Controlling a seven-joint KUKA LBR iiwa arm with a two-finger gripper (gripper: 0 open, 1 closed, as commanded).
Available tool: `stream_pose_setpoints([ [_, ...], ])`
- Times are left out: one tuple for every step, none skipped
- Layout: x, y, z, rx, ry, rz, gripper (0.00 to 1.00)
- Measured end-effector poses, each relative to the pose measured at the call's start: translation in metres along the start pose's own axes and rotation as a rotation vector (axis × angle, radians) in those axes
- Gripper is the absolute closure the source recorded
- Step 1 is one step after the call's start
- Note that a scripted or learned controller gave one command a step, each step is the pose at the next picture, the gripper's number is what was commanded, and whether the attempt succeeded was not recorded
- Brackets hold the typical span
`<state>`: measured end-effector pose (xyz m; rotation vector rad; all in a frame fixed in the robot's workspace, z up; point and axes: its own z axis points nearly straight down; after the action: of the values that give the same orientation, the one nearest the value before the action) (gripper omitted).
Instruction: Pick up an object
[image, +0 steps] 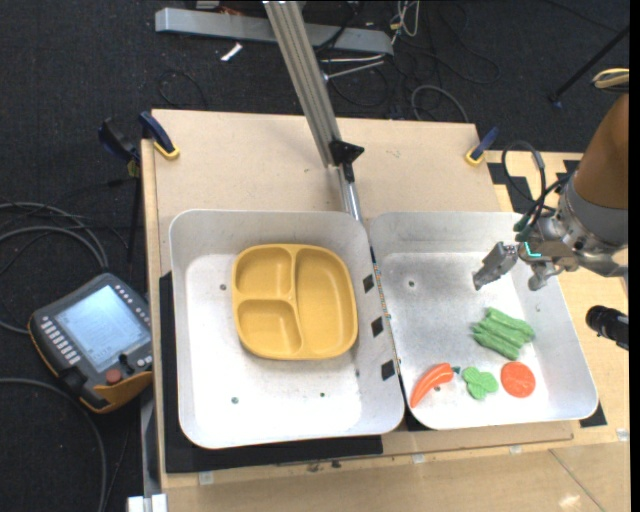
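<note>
We take the green bean bundle (502, 332) as the likeliest thing to pick, since it lies just below and slightly inward of the gripper (518, 266), nearer than anything else in the right bin (430, 250). Further out from the claw along the bin's near edge sit a round red slice (517, 379), a small green broccoli-like piece (481, 383) touching or almost touching it, and an orange carrot (431, 381) beyond that. What worries us first is the bundle's shape: it looks low and ridged, so in our judgement a descent that lands slightly to one side could push it along the smooth white floor instead of trapping it. A second risk is the sloped wall of the bin close behind the claw on the arm's side; a finger catching that rim would throw off the approach. A third is crowding among the three small pieces, where closing on one might nudge or drag a neighbour. The claw itself hangs above the bin floor with its two fingers spread apart, released, nothing between them and touching no object that we can see. Far off to the claw's other side, in the left bin (200, 300), rests a yellow divided tray (295, 300), well clear of any of this
</note>
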<state>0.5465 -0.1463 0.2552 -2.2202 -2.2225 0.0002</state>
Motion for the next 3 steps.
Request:
stream_pose_setpoints([
  [0.004, -0.004, 0.044, 0.004, 0.0, 0.001, 0.0],
  [0.003, 0.006, 0.098, 0.005, 0.001, 0.001, 0.0],
  [-0.003, 0.002, 0.144, 0.004, 0.0, 0.002, 0.0],
])
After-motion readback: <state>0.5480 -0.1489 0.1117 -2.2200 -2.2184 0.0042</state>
